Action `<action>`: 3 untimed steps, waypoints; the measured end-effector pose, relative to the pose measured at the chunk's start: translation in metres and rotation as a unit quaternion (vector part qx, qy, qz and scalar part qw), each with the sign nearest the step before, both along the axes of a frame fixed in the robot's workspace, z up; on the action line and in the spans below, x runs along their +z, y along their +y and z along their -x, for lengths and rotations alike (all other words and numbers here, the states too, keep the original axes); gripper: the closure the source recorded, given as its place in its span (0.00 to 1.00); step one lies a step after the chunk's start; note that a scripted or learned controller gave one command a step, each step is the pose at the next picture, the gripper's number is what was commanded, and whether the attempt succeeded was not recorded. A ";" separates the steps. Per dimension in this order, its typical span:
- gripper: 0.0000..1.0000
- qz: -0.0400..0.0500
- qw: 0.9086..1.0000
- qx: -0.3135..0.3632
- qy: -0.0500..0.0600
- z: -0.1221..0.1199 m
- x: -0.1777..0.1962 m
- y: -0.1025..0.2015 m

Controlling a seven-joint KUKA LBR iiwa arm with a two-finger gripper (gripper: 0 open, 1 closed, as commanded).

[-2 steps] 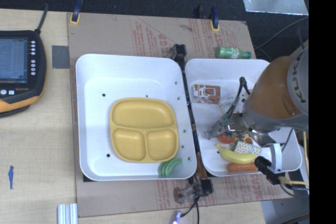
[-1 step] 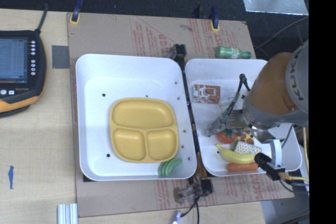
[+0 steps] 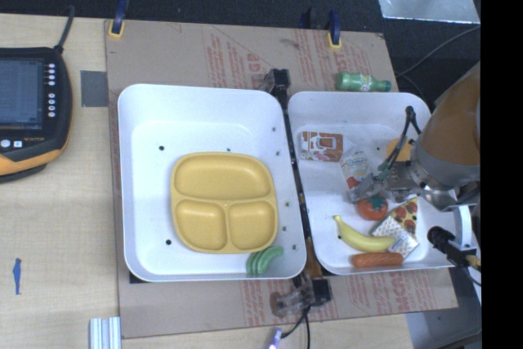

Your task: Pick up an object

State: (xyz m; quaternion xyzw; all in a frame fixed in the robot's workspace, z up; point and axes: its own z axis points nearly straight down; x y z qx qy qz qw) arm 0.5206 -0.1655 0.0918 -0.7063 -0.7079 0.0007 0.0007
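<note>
Tomato (image 3: pixel 373 208), small, red, green-capped, sits mid right bin (image 3: pixel 327 104), directly under my jaws (image 3: pixel 377 186); whether they are apart or together I cannot tell, the wrist hides them, and nothing is visibly held. Crowded neighbours: banana (image 3: pixel 361 236) just below, pizza slice (image 3: pixel 403 217) touching on the right, crumpled packet (image 3: pixel 356 168) above, so I judge a straight vertical descent centred on the tomato best. Left bin (image 3: pixel 147 118) carries the yellow tray (image 3: pixel 222 201), well apart.
</note>
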 end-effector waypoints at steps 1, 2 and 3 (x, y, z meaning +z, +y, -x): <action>1.00 0.000 1.000 0.001 0.001 0.000 0.010 0.000; 1.00 -0.001 1.000 0.002 0.000 -0.061 0.000 0.072; 1.00 -0.001 1.000 0.001 0.000 -0.042 0.100 0.129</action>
